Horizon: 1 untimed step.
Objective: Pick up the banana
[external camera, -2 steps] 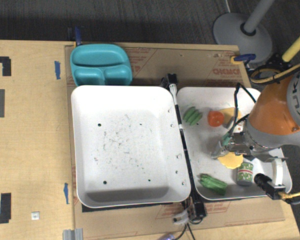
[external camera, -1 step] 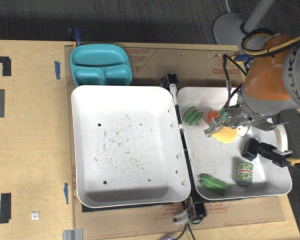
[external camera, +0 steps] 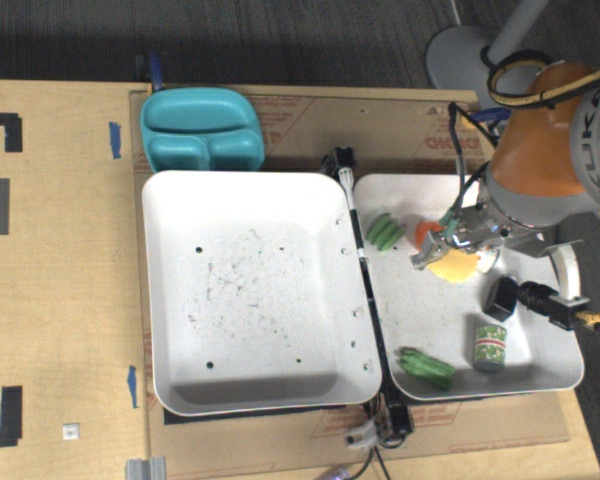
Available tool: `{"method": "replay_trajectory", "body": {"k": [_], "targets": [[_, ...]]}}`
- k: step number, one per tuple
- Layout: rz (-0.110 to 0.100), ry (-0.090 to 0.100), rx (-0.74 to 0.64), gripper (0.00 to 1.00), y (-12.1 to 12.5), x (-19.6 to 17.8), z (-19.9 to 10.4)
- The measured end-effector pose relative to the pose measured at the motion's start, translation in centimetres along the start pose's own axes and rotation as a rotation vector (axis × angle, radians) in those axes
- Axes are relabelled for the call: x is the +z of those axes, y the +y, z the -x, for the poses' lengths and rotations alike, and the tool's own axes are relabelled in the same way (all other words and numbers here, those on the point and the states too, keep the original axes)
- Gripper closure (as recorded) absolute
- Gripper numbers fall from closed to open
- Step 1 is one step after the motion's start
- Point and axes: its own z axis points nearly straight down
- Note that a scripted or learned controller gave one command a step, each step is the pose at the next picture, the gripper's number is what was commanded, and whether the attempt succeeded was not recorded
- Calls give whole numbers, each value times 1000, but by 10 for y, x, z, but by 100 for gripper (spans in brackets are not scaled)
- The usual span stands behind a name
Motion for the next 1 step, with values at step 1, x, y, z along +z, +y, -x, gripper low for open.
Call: {"method": "replay_trajectory", "body": {"k": [1], "targets": [[-8, 5, 185, 100, -17, 10, -41]]}}
